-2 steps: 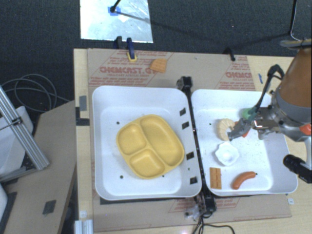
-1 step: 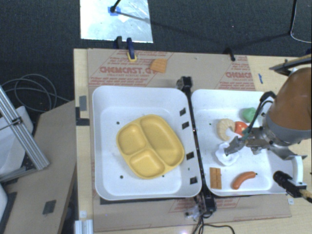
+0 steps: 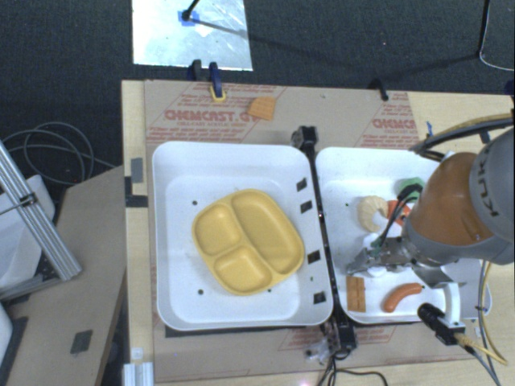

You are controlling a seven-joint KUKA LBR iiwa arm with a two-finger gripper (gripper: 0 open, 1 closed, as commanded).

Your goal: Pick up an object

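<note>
Two white bins (image 3: 173, 215); one yellow tray (image 3: 247, 240); one sausage (image 3: 401, 296); one cracker (image 3: 356, 293)

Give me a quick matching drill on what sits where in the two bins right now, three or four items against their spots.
Things:
1. yellow divided plate
2. sausage
3. wafer biscuit
4. cream dumpling

Places:
A. right bin, front left corner
B. left bin, centre
C. right bin, upper middle
D. right bin, front, right of the wafer biscuit

Pairs: 1-B, 2-D, 3-A, 4-C
</note>
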